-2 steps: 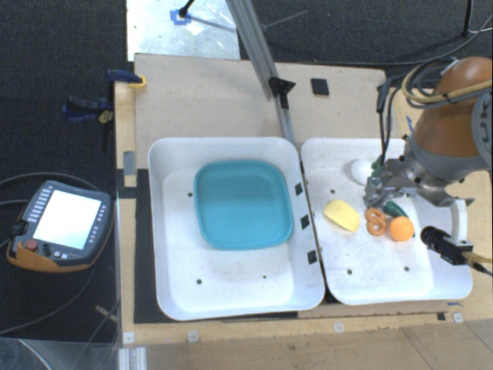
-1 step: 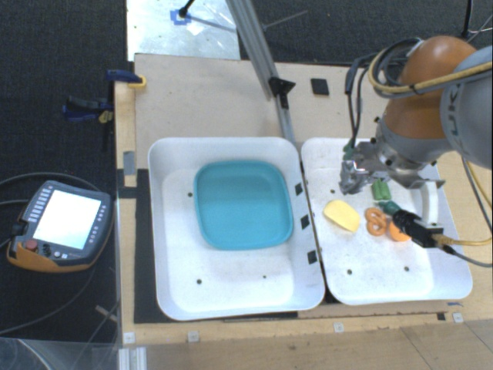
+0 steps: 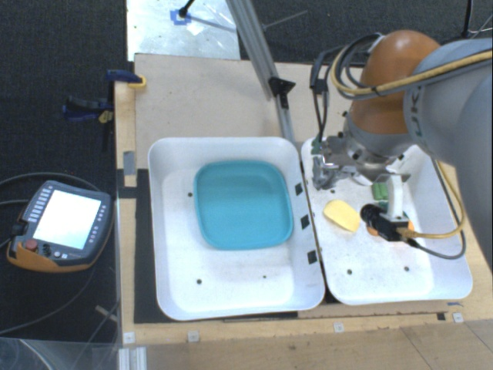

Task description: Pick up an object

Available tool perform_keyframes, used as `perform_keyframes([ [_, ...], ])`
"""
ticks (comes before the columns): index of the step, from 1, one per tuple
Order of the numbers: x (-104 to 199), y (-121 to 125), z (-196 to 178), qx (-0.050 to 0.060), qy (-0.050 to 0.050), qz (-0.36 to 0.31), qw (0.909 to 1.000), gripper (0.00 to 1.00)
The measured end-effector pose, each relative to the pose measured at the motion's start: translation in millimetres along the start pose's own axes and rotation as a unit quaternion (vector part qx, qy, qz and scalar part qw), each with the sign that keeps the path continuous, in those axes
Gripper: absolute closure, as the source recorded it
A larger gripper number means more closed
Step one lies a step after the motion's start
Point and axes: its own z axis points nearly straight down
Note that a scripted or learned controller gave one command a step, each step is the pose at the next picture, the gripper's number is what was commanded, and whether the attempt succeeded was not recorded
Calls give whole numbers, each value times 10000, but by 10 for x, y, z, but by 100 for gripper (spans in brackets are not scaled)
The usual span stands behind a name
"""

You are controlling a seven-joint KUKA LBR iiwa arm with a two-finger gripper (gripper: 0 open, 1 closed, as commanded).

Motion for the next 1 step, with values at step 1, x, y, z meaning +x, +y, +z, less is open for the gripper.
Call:
perform_keyframes([
  [1,494,177,61,0,0,0,10000,100],
])
